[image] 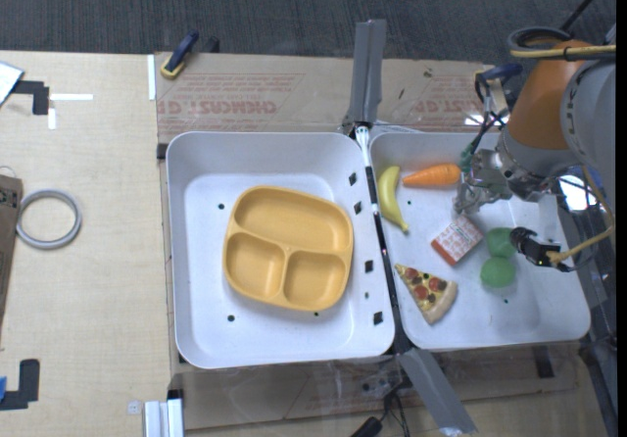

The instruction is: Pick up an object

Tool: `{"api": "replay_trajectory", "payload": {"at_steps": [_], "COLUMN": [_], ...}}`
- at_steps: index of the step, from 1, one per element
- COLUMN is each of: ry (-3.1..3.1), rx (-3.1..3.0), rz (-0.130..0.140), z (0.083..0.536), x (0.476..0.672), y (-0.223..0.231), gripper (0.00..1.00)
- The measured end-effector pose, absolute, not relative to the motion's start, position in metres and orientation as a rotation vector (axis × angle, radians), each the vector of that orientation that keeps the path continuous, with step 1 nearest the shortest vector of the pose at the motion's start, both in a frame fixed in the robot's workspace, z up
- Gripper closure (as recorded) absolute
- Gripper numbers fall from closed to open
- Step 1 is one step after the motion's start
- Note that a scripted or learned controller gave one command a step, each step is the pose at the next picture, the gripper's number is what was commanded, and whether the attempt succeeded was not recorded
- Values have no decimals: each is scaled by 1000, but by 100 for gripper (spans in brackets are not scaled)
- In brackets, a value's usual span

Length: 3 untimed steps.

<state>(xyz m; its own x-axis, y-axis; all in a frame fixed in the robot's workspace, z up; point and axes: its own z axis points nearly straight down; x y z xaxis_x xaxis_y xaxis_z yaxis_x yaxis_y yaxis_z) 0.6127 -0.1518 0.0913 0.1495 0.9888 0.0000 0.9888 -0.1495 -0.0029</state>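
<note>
The metal two-finger hand (471, 198) is seen lowered just above a small red-and-white carton (457, 241) in the right white bin (549, 322); its grip cannot be told.

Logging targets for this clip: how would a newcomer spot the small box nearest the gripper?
Look in the right bin, just below the gripper. The small red-and-white box lies tilted there, between the pizza slice and the carrot. It is the only boxy, printed item there.

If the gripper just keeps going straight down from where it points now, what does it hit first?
Most likely the red-and-white packet: the gripper points down just above its upper edge, with the carrot to its left. Depth is unclear from this slanted view, so it could meet the bin floor instead.
</note>
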Motion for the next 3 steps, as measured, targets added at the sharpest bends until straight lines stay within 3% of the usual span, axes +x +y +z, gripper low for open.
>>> {"api": "replay_trajectory", "payload": {"at_steps": [1, 2, 3], "ry": [-1401, -1373, -1529], "rx": [-2809, -2826, -2744], "rz": [6, 3, 6], "z": [91, 192, 441], "x": [592, 633, 627], "y": [-164, -167, -164], "gripper": [100, 100, 100]}}
